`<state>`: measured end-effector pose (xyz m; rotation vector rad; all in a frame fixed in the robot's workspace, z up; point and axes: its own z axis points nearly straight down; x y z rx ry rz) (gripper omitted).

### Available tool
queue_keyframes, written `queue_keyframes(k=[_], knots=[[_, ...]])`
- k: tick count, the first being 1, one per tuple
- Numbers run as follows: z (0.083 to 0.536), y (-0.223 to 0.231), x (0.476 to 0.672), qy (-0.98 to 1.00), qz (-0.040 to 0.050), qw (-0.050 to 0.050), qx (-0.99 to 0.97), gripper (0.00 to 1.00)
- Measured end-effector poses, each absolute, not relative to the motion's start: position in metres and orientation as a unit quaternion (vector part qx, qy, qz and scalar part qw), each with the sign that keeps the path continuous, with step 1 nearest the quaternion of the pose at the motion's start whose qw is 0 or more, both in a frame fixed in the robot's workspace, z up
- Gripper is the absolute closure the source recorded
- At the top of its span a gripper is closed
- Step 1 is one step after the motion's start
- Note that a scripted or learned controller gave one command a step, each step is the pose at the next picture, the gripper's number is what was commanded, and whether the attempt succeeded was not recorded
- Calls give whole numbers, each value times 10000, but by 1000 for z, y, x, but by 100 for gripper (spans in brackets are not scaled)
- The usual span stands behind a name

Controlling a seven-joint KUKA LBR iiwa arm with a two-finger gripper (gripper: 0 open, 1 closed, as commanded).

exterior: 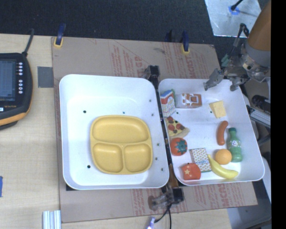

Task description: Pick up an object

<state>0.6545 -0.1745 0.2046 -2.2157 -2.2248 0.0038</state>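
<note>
Toy food pieces, any one of which could be the object to pick, all lie in the right bin (pixel 250 123), and none is lifted yet. I judge that the task is at its first step, the approach.

From left to right: one teach pendant (pixel 7 92) on the bench, one left bin (pixel 74 89) with one yellow divided plate (pixel 121 143) in it, then the right bin with ten small toys. These are one milk carton (pixel 167 102), one pizza slice (pixel 174 126), one tomato (pixel 178 147), one red fruit (pixel 191 171), one small box (pixel 188 100), one patterned packet (pixel 199 158), one cheese piece (pixel 218 109), one sausage (pixel 221 132), one banana (pixel 223 169), one orange (pixel 223 156) and one green bottle (pixel 234 144).

The gripper (pixel 225 80) hangs over the far right corner of the right bin, its fingers apart and nothing between them. Next it should choose one toy, go above it and descend; the cheese piece is near
</note>
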Motion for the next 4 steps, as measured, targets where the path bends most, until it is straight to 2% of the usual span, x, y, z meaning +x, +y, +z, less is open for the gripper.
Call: queue_keyframes(k=[1,2,3,4], knots=[[161,-201,594,-7088,24,13,-7055,0],[157,-212,485,-7089,14,13,-7053,0],[172,-211,592,-7084,1,4,-7058,0],[92,-212,561,-7090,18,19,-7052,0]])
